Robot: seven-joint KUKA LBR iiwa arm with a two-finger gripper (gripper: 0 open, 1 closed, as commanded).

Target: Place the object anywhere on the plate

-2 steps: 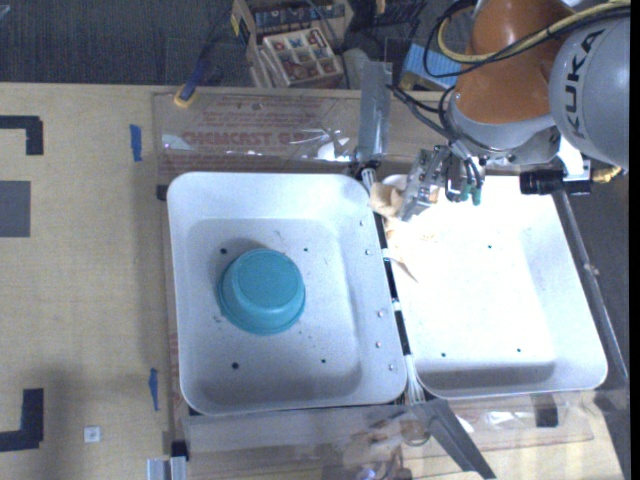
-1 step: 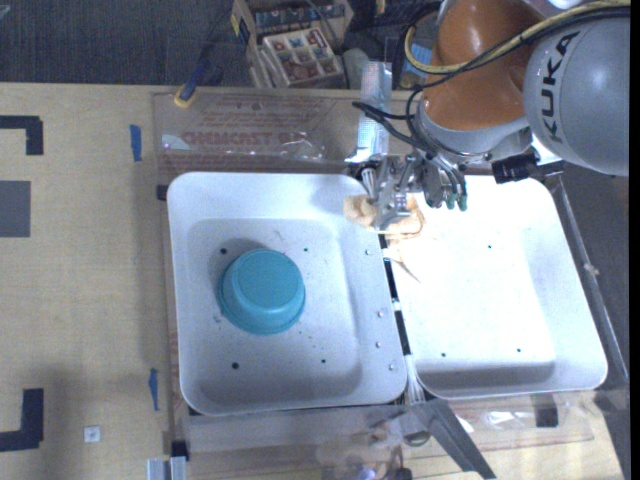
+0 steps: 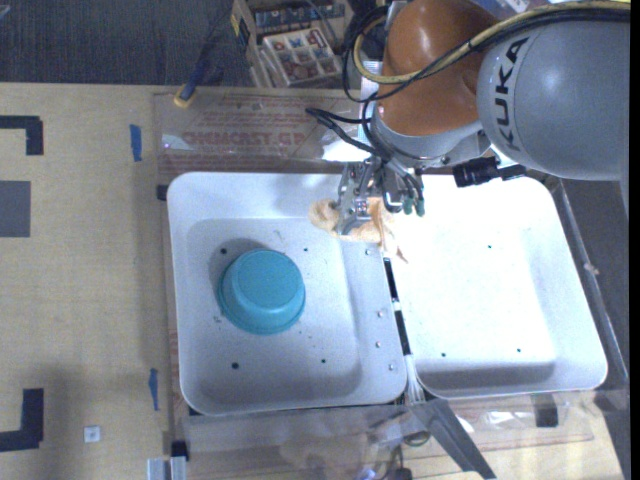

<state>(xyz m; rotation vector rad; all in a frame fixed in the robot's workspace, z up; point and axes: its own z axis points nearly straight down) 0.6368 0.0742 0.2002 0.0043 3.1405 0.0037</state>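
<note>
A blue round plate lies in the left bin, towards its left middle. A small tan and orange object is at the back right corner of that bin, over the divide between the two bins. My gripper points down onto it, and the tan object shows on both sides of the fingers, so the gripper looks shut on it. The gripper stands up and to the right of the plate, well apart from it. The wrist hides part of the object.
The right bin sits beside the left one, under the grey arm. A box of small items stands behind the bins. Cables hang around the wrist. The wooden bench extends to the left.
</note>
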